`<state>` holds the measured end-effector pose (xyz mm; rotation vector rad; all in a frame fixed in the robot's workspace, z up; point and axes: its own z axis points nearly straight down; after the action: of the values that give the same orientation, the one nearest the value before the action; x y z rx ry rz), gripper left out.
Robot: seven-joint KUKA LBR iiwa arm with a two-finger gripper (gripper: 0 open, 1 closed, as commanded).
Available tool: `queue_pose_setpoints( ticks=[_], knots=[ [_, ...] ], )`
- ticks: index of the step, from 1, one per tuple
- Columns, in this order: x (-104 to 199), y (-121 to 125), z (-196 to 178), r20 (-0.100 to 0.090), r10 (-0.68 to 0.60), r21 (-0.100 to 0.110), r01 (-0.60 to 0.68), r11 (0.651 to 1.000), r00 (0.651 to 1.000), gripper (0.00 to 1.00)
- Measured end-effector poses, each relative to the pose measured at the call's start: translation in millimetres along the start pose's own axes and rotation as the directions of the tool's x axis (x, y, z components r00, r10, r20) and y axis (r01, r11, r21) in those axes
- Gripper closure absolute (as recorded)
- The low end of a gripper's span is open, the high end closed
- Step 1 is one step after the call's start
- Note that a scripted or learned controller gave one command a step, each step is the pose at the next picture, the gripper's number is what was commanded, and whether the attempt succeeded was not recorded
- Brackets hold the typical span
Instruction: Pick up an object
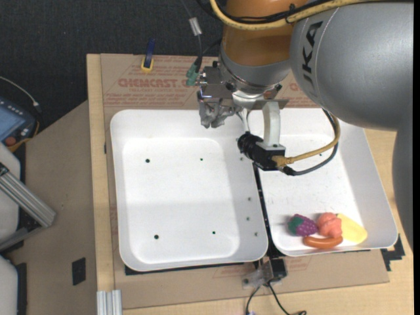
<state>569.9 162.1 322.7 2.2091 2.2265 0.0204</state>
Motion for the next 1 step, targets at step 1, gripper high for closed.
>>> queue_pose_setpoints(
  ticks=[1],
  knots=[
    [18.7,24.1,48.5,0.006,0.005,0.017,-0.005,1.0,1.0,1.0]
  ],
)
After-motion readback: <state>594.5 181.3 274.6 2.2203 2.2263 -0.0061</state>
